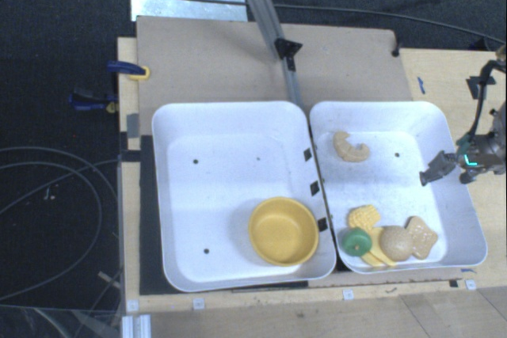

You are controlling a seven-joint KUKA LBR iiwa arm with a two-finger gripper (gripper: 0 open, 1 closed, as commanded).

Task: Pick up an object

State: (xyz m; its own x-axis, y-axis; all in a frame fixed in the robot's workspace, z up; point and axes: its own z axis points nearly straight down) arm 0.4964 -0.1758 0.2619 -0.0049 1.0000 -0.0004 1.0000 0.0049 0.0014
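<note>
Right bin (380, 119) centre open; toys crowd near corner (croissant (351, 147) lone, approachable all round).

One fixed camera looks down from above at a slant, far enough back to take in the whole bench (238, 59), both bins and dark floor (55, 12) to the left and beyond. The left bin (230, 131) and right bin (396, 119) sit mid-frame. The tool (444, 168) enters at the right edge.
</note>
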